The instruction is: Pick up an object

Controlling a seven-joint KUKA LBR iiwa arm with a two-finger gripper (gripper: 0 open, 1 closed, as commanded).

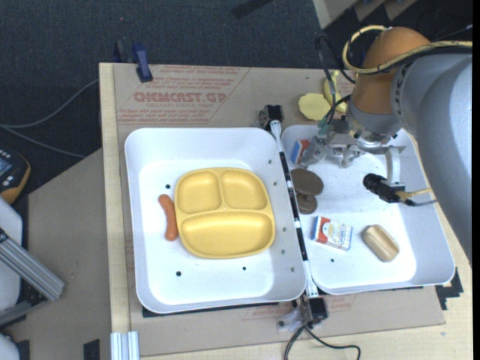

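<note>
**Ana:** Camera view first: where was the end effector (341,154)?

**Ben:** Low over the far end of the right bin (409,268), close to its back wall, on the grey arm (442,103) at the view's right.

**Ana:** Open or closed?

**Ben:** I couldn't tell. The angle didn't show how wide it stood, and I couldn't make out any object in its grasp.

**Ana:** What lay there to pick?

**Ben:** Just to its left, a small red-and-blue packet (300,152) sat by the bin's left wall. Nearer the camera were two brown discs (305,182), one touching the other. Nearer still lay a red, white and blue carton (332,233), with a tan loaf-shaped piece (380,243) near it but apart.

**Ana:** And the left bin (150,163)?

**Ben:** A yellow divided plate (223,212) sat in the middle, and an orange sausage (169,216) lay just beside its left edge. A pale yellow lump (313,106) lay on the counter (187,96), behind the right bin.
</note>
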